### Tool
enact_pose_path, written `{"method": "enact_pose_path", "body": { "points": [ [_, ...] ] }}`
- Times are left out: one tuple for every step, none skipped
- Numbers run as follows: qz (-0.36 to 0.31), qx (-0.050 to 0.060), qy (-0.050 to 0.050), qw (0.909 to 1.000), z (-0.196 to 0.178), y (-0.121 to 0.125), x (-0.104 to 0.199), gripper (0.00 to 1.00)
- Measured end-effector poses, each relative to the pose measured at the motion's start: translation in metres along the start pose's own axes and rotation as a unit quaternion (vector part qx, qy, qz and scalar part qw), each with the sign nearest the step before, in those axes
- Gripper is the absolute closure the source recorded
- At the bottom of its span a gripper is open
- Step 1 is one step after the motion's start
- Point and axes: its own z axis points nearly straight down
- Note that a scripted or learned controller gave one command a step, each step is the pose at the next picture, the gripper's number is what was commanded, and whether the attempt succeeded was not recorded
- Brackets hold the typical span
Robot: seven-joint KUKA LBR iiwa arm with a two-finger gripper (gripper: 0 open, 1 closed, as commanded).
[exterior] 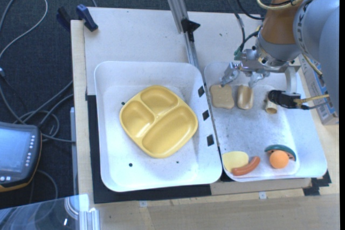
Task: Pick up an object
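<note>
End effector (pixel 243 74) is hovering open, empty, over the bread slice (pixel 222 97) and bun (pixel 245 97) at 12 o'clock of right bin (pixel 318 148); risk: fingers straddling both, slipping off.

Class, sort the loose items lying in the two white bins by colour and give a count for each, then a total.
Yellow: 2, the divided plastic plate and flat yellow slice
Tan: 3, the bread-like slice, rounded loaf piece, small cylinder
Orange: 1, the ball
Red: 1, the sausage
Total: 7
</note>
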Motion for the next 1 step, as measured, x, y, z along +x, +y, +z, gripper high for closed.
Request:
{"method": "enact_pose_path", "body": {
  "points": [
    [0.0,0.0,0.0,1.0,0.0527,-0.0005,0.0007,0.0]
  ]
}}
